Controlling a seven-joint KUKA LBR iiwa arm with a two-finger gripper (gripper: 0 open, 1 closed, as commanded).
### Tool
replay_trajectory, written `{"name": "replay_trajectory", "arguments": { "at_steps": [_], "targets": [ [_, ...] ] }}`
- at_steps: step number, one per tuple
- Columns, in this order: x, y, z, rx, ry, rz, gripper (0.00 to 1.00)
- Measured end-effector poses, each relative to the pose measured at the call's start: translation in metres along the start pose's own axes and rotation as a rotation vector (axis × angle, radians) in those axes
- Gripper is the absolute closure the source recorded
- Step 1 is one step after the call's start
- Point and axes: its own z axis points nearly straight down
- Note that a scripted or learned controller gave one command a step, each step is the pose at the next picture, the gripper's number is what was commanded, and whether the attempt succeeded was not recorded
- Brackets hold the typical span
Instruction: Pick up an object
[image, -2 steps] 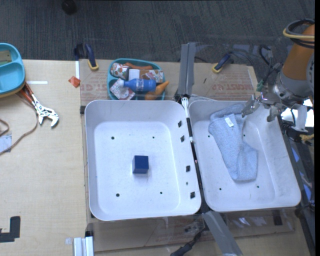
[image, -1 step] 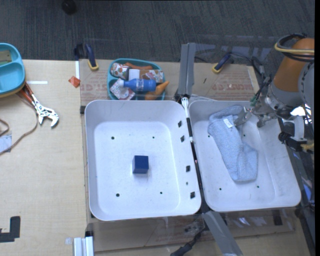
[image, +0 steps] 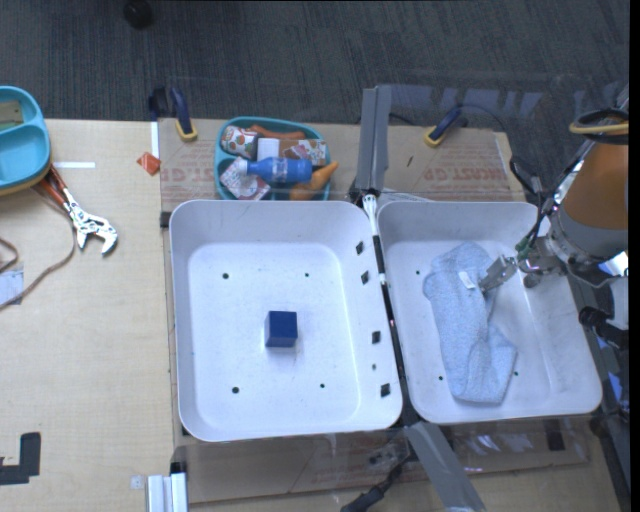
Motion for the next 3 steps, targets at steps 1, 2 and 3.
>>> {"name": "replay_trajectory", "arguments": {
  "at_steps": [1, 2, 3],
  "targets": [
    [0.000, 0.000, 0.000, 0.000, 0.000, 0.001, 0.00],
    [0.027, -0.008, 0.001, 0.003, -0.007, -0.011, 0.00],
    [0.026, -0.056, 0.001, 0.002, -0.007, 0.034, 0.00]
  ]
}}
